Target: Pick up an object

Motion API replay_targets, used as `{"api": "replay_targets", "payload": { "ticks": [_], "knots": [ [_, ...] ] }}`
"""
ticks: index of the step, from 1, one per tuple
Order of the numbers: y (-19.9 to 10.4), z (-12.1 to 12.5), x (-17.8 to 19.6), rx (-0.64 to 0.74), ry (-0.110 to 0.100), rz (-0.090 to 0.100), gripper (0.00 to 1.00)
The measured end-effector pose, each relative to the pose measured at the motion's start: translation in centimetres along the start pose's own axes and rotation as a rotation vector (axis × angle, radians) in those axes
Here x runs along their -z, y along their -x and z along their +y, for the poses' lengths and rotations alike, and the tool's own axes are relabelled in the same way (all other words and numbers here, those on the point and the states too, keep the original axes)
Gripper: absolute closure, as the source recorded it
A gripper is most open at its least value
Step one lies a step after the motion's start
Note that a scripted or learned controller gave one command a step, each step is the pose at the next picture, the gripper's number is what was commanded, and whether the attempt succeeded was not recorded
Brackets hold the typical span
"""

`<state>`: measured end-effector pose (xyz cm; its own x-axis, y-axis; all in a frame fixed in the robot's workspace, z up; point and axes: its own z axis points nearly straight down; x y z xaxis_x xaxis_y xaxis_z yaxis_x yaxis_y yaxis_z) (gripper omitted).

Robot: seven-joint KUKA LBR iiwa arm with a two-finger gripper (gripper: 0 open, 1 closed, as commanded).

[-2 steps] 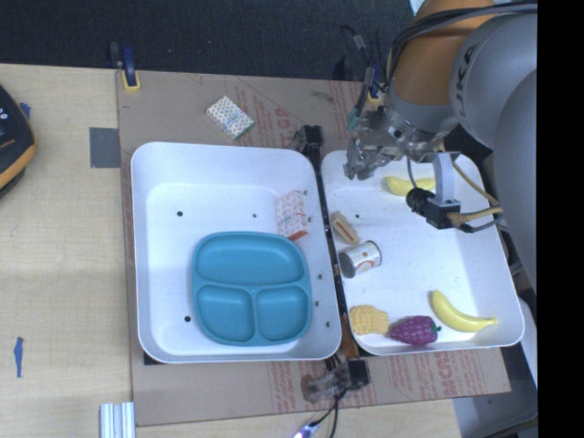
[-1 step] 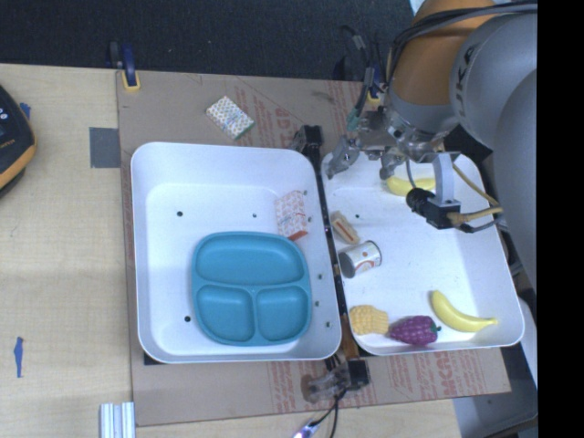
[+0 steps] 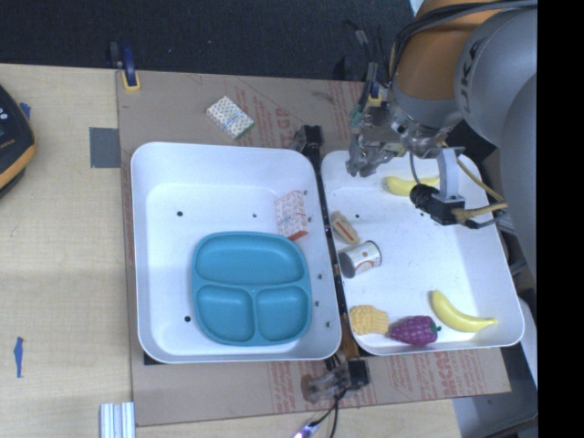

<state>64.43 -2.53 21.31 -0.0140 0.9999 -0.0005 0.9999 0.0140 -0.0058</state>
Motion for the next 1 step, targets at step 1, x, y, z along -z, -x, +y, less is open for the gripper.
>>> {"api": "replay_targets", "payload": {
  "ticks": [1],
  "knots": [
    [-0.01, -0.01, -0.01, 0.001, 0.0, 0.0, 0.0]
  ]
}}
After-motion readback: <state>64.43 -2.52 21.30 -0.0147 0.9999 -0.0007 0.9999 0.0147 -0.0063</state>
